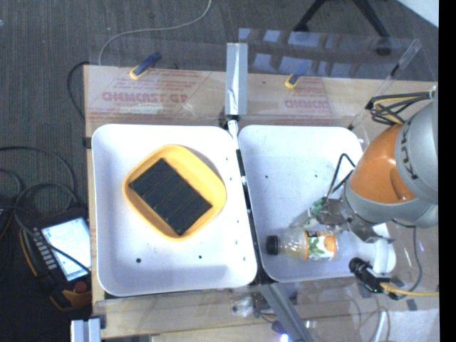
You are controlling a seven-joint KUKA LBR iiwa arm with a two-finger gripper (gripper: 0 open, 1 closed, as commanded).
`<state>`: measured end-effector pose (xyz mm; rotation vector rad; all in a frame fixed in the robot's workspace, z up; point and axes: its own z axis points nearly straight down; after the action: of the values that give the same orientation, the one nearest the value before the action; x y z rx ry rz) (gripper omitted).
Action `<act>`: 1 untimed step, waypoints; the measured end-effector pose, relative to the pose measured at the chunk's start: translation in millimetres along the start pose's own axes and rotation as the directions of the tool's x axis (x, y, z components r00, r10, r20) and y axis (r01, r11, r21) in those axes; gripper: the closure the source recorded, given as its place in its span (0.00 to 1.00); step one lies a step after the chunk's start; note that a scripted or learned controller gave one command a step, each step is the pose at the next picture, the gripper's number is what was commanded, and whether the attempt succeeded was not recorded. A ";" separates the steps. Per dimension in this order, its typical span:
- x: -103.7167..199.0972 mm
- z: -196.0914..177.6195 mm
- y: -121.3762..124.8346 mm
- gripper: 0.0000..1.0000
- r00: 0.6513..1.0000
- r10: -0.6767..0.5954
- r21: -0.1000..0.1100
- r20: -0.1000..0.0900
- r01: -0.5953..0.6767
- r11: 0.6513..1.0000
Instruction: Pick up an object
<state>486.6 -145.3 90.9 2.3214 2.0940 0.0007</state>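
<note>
Overhead, two white bins (107,191) on a wooden bench (142,95), dark carpet (57,27) around, claw (329,216) above a bottle (303,244) (grip unreadable)

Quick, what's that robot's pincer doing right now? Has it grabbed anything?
Pincer: down over the plastic bottle lying in the right bin; whether it grips it cannot be told.

Red print runs across the clear sheet (171,95) behind the bins: on its left part the word reads roughly "CHEMCAST GP", though the letters are faint and seen through glare. A second red mark of the same kind sits on the right part, too blurred to read. The bottle (305,244) has an orange label, its print too small to make out.
</note>
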 end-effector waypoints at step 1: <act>-31.6 1.2 44.8 0.00 1.000 0.015 0.000 -0.011 -0.015 1.000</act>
<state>528.0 -181.3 90.5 2.3417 2.0817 0.0136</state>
